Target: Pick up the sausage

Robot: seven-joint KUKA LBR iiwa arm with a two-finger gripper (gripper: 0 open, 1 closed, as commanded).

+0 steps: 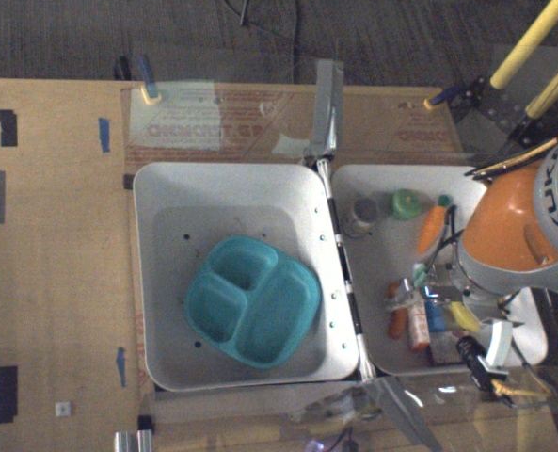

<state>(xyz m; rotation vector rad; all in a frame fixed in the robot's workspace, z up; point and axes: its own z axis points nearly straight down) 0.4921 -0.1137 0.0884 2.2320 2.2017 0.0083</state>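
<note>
Wooden counter (53,252) under the camera, two white bins side by side. The left bin (166,196) holds a teal divided tray (252,301), lying at a tilt. The right bin (382,182) is crowded: a green piece (406,203), an orange carrot (430,229), a yellow piece (465,316). The sausage (397,324) lies reddish near the bin's near-left part. The claw (427,285) hangs just beside it, over the clutter; clenched or released, cannot tell.
</note>
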